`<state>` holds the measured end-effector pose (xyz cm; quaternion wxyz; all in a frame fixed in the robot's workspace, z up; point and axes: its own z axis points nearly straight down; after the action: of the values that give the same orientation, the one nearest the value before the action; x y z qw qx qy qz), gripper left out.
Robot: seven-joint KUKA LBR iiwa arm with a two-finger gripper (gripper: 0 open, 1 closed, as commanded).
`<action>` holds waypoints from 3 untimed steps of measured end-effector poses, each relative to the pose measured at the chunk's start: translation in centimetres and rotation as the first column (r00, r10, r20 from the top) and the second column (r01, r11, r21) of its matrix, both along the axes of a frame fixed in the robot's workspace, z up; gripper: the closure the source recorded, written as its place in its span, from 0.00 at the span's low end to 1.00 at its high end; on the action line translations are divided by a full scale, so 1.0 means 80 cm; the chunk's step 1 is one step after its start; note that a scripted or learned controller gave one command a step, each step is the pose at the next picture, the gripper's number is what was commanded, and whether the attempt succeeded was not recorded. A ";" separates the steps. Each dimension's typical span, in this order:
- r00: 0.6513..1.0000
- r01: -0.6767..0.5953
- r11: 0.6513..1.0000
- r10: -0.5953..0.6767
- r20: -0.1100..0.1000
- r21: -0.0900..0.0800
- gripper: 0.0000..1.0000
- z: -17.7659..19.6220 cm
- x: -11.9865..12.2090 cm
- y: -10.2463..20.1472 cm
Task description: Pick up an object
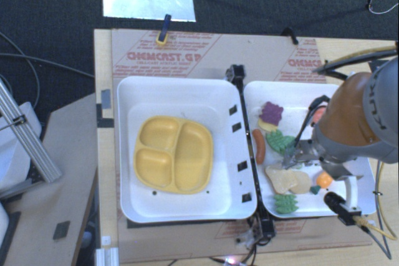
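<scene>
camera view: two white bins sit side by side on the bench. the left bin (124, 152) holds a yellow divided plate (174, 154). the right bin (368, 202) holds the loose items: a purple grape cluster (272, 113), a green leafy piece (280, 142), a red sausage-shaped piece (259, 145) along the inner wall, a tan bread-like piece (288, 180), a second green piece (285, 203) near the front wall and a small orange piece (323, 181).

the arm reaches in from the right, wrist low over the right bin. the gripper (292, 159) sits between the green leafy piece and the tan bread-like piece, close to both. its state cannot be told; the tip is dark and small against the clutter. no item is seen held.

judgement: the step in hand is the descent onto a target, likely the green leafy piece or the tan bread-like piece. to do it well, commit to one item, centre over its narrowest span and avoid straddling two neighbours. the tan piece looks flat, so an edge grip is advised. lift straight up, clear of the bin wall.
</scene>
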<state>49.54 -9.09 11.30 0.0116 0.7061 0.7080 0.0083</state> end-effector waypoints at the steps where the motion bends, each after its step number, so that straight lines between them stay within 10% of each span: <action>1: 1.000 -0.001 1.000 0.001 0.002 0.000 1.00 0.013 0.001 0.000; 3: 1.000 -0.002 1.000 0.002 -0.023 0.006 1.00 0.018 -0.009 0.005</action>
<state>48.81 -8.68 12.71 0.0013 0.7054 0.7088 0.0020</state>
